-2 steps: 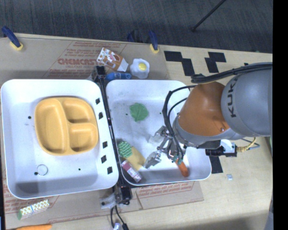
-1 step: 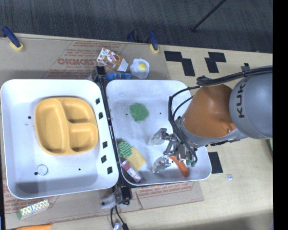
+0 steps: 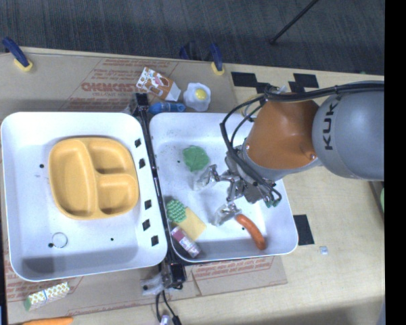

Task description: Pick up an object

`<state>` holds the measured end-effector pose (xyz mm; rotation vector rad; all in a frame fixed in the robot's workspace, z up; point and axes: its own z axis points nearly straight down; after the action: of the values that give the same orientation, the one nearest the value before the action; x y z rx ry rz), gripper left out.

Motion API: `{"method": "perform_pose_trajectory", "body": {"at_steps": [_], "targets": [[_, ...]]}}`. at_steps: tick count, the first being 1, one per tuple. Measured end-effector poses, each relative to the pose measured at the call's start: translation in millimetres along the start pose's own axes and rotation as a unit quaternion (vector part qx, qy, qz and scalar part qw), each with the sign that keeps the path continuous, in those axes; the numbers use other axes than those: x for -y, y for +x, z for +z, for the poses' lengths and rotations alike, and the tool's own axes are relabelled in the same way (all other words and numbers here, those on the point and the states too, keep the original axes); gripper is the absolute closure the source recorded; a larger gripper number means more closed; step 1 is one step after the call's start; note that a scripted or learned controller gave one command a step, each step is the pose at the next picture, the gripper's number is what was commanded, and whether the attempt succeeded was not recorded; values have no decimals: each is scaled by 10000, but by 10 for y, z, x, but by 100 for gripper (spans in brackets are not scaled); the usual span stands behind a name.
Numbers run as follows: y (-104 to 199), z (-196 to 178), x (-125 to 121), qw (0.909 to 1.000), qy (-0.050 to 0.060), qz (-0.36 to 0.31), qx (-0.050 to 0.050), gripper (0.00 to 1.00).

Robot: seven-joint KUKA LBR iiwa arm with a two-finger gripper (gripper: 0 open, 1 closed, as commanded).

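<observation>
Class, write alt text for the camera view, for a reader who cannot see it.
A grey and orange arm reaches from the right into the right bin, its end effector low among a green ball, a hot dog and a sponge. The left bin holds a yellow tray.

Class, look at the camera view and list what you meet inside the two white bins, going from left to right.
Yellow divided tray → sponge with green scrubber → green broccoli-like toy → end effector → orange hot dog.
</observation>
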<state>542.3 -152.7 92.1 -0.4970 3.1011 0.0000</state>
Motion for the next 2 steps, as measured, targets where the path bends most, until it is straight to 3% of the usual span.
{"method": "perform_pose_trajectory", "body": {"at_steps": [1, 2], "targets": [[650, 4, 175, 9937, -10, -1123, -21, 0], [529, 9, -196, 9646, -19, -2637, -24, 0]]}}
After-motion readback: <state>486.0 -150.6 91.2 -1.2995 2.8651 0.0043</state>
